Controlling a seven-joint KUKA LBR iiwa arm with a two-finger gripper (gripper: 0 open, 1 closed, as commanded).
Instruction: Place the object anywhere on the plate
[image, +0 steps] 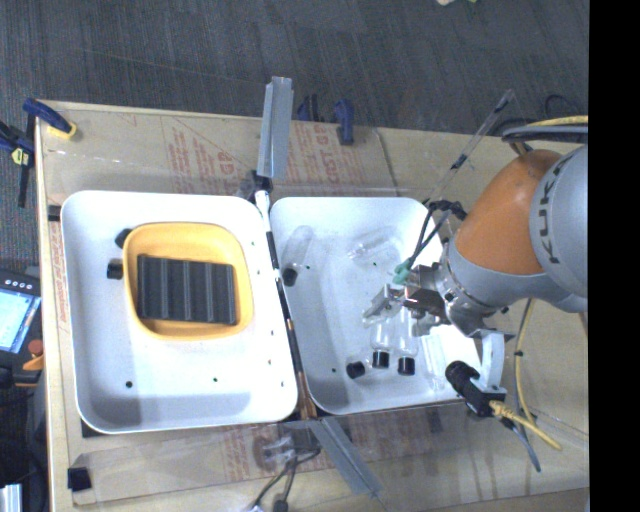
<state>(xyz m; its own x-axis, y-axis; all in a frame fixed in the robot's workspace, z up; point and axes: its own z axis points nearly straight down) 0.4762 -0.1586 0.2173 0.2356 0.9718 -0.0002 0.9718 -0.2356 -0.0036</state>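
A yellow plate (188, 240) lies in the left bin (95, 380). On it rests a black ridged rectangular block (187, 288). My gripper (402, 308) is low in the right bin (330, 330), right of its middle, among clear plastic bottles. Two clear bottles with black caps (392, 350) lie just below it, and their bodies reach up under the gripper. Whether one of them is held cannot be made out. A third black cap (355, 369) lies a little to the left.
Another clear bottle (298, 248) with a dark cap lies against the right bin's left wall. A clear piece (370, 245) lies near its far wall. Small black items (118, 255) peek out at the plate's left edge. The arm's orange band (515, 215) hangs over the right bin's right rim.
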